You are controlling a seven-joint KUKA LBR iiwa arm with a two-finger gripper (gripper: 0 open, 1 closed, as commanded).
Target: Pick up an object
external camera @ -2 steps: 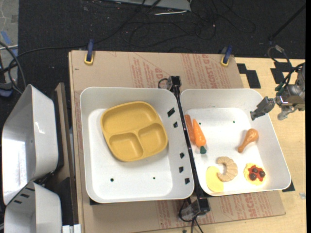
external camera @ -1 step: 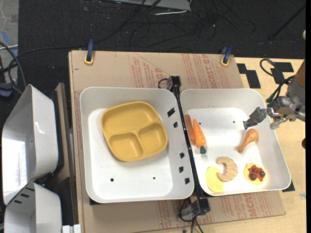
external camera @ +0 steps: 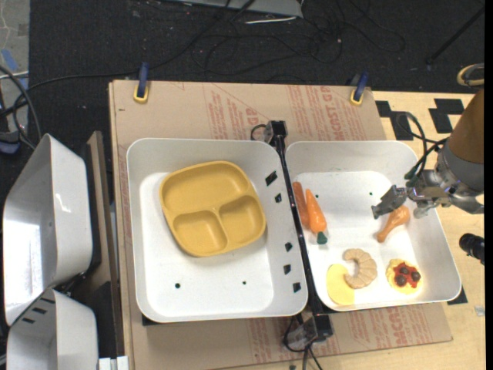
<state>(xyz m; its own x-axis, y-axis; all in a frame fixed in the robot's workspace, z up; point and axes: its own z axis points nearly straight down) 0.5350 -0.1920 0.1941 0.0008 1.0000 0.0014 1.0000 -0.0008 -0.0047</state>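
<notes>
The jaws (external camera: 397, 200) hovered low just above the drumstick (external camera: 394, 223), presumably lined up to grab it, though their opening could not be told.

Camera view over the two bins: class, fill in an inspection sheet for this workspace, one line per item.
Surface: cardboard-topped bench bearing a left bin and a right bin side by side.
Job's things: in the right bin, a toy carrot, a drumstick, a croissant, a yellow disc and a fruit tart.
Clutter: yellow divided plate in the left bin.
End effector: end effector over the right bin, just above the drumstick; grip cannot be judged.
Cables: black cables on the dark floor behind the bench.
Surroundings: two clamps on the bench's far edge; white tubs at left.
</notes>
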